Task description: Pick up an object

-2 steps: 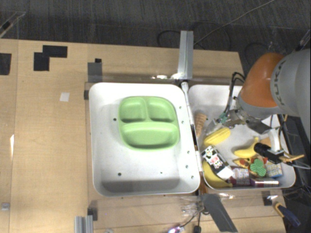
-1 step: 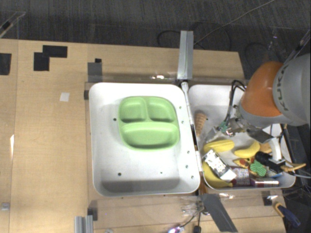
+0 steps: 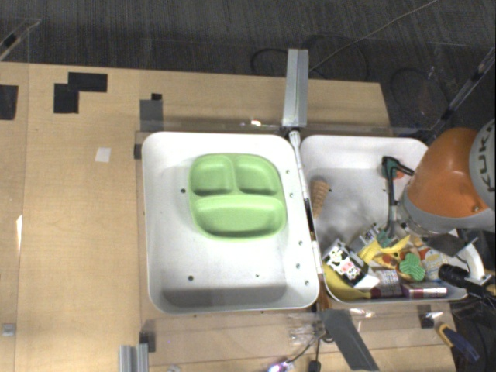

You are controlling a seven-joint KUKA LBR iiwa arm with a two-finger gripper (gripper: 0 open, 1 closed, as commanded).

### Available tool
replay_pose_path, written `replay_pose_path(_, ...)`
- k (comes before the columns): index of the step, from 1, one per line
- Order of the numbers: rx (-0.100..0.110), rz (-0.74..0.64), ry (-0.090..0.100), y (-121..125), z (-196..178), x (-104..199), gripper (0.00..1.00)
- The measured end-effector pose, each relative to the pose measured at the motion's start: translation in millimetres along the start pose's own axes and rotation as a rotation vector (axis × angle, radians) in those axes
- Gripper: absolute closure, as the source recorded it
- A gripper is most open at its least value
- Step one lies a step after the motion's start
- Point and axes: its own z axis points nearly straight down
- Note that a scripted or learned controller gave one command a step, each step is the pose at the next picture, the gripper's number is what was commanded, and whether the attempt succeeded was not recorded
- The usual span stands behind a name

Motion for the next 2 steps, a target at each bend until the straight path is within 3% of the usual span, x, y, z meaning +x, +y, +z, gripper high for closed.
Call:
replay_pose_path(1, -0.007, -0.002, -0.002, 4.2, -10.7, 0.7, 1.00)
replay_pose_path(2, 0.009, 0.104, 0.009, 111.0, -93.6, 39.8, 1.00)
